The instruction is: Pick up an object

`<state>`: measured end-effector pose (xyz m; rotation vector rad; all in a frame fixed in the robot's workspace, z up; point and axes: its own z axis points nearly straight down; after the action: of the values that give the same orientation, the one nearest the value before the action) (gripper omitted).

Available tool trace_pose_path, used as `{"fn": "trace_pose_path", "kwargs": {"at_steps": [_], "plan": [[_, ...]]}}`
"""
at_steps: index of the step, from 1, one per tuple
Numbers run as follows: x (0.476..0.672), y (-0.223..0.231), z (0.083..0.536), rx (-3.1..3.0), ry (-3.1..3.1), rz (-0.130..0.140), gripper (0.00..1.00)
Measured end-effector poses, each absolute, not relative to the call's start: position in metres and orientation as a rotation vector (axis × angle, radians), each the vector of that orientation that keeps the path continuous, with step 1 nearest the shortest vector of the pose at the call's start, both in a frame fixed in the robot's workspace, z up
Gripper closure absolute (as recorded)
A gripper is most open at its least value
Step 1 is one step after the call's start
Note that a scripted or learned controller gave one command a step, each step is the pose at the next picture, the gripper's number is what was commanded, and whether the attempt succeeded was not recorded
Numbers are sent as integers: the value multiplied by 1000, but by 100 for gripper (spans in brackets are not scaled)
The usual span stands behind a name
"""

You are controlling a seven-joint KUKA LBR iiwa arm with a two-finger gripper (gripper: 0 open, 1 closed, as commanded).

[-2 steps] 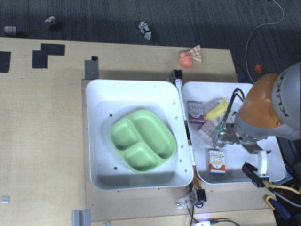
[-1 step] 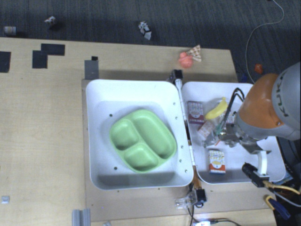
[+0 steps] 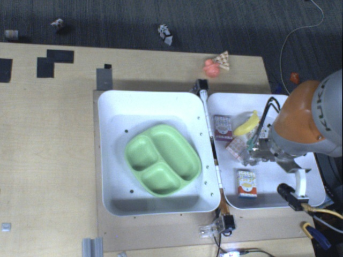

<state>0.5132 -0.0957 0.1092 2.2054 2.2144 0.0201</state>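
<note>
While my gripper (image 3: 251,155) hangs low in the right bin (image 3: 268,201) over a clear packet (image 3: 237,145) beside the banana (image 3: 247,125), I can't tell its finger spread, so it may slip off the crinkly film.

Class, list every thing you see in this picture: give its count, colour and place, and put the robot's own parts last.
Bins: 2, white, side by side on bench.
Divided plate: 1, green, left bin.
Banana: 1, yellow, right bin, top.
Small box: 1, dark red, right bin, upper left.
Small carton: 1, white and orange, right bin, lower.
Clear packet: 1, right bin, centre.
Pink toy: 1, bench beyond bins.
Arm: 1, grey and orange, right.
Gripper: 1, by the packet.
</note>
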Motion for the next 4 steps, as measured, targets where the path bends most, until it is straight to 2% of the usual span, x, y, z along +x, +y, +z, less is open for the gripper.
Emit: {"fn": "trace_pose_path", "kwargs": {"at_steps": [1, 2, 3, 4], "plan": [[513, -96, 109, 2205, 2215, 20, 0], [515, -95, 120, 2201, 2214, 25, 100], [515, -95, 120, 2201, 2215, 25, 0], [517, -94, 130, 2197, 2214, 31, 100]]}}
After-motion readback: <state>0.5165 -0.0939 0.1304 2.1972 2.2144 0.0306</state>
